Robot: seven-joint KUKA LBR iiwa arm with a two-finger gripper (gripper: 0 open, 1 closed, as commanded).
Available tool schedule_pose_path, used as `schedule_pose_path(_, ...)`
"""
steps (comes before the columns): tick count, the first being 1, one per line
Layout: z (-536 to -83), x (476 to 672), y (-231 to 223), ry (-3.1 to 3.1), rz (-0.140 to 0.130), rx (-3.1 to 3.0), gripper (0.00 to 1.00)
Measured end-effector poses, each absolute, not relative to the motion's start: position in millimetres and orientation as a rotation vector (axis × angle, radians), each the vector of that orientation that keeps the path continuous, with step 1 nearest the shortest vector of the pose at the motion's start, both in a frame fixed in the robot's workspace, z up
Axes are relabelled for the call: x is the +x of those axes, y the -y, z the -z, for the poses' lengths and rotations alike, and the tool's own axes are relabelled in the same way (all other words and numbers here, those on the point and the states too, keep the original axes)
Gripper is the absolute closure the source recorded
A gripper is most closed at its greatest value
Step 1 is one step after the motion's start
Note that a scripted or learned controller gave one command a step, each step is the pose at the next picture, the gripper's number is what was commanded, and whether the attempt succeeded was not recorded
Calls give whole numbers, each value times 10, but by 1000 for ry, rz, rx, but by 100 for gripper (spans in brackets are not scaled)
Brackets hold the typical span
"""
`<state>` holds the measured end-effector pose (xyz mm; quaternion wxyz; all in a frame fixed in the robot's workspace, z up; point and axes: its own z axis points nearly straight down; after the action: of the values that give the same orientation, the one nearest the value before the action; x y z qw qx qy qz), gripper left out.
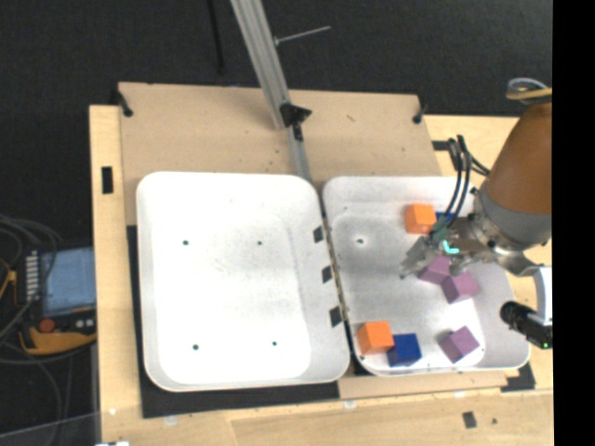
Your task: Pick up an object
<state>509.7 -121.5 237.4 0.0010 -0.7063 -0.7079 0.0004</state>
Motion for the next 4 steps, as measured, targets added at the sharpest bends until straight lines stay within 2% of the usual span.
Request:
schedule_pose_path(1,-2387,5103,1218,2221,2,-2224,0)
schedule_pose_path(2,-1961,5073,1249,2218,-5,-2222,0)
schedule_pose_path(4,-995,5074,1341,2220,-3,-2223,0)
